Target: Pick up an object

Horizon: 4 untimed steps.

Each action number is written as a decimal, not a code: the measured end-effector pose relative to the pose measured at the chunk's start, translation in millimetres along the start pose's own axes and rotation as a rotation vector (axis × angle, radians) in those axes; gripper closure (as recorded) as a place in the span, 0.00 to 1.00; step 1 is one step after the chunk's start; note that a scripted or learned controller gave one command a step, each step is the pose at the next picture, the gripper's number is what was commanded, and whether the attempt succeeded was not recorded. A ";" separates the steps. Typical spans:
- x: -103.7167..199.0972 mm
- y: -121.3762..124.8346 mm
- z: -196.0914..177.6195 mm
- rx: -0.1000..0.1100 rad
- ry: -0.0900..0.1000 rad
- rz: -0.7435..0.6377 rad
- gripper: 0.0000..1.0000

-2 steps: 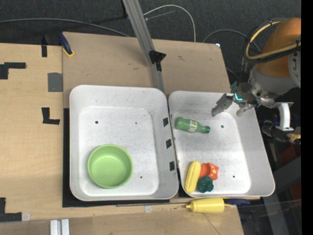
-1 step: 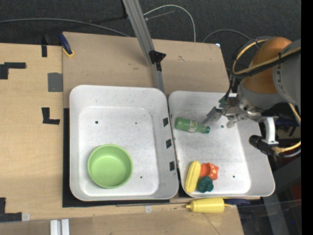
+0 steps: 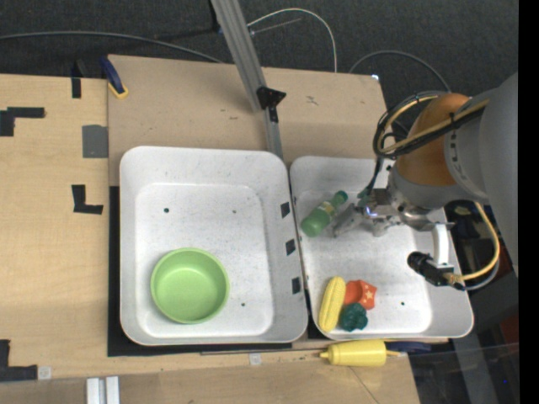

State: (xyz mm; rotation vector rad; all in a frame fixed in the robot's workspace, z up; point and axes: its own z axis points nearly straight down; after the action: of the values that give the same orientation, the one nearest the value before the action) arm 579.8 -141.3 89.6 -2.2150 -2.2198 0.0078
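Note:
A green bottle (image 3: 321, 215) lies on its side in the upper left of the right bin (image 3: 404, 297). My gripper (image 3: 347, 220) hangs just to the right of the bottle, close to its cap end, with the grey arm and its orange band behind it on the right. Whether the gripper touches the bottle is unclear. Near the bin's front edge lie a yellow corn cob (image 3: 331, 303), a red piece (image 3: 362, 292) and a dark green piece (image 3: 354, 316), bunched together.
A green bowl (image 3: 190, 284) sits in the front left of the left bin (image 3: 202, 175). A yellow bottle (image 3: 358, 353) lies on the bench just outside the right bin's front rim. A slanted metal pole (image 3: 244, 49) rises behind the bins. Cables loop near the wrist.

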 end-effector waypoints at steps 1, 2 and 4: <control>0.2 0.0 0.6 -0.006 -0.001 0.001 0.00; 0.8 -0.2 -9.2 -0.005 -0.001 0.000 1.00; 8.3 9.0 -96.9 -0.011 -0.001 0.000 1.00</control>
State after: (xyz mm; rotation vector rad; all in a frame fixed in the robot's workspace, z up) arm 589.5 -133.0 186.4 -2.2209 -2.2253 -0.0031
